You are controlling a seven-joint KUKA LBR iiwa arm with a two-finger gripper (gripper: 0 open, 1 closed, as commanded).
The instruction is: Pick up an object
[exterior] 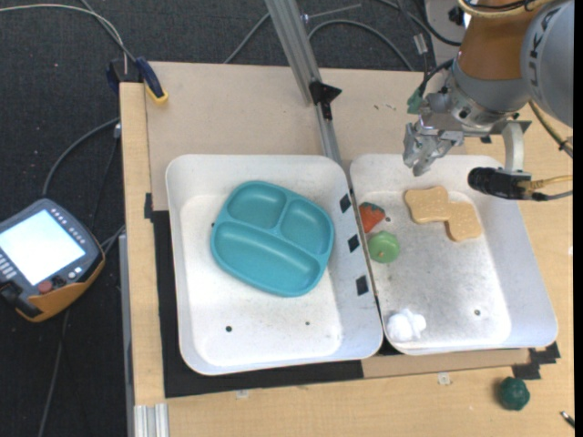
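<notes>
Tan toast pieces [444, 213] lie in the right bin [510, 299], long axis slanting down to the right. No writing is readable. The gripper [423, 159] hangs above them; its grip I cannot tell

A light brown wooden bench [237, 107] stands on a dark carpet floor [55, 107]. Thin grey cables [86, 12] snake over the floor. A small screen box with an orange edge [44, 258] sits left.

The tan bench [237, 116] bears two white bins [264, 335] and a green ball [513, 392].
</notes>
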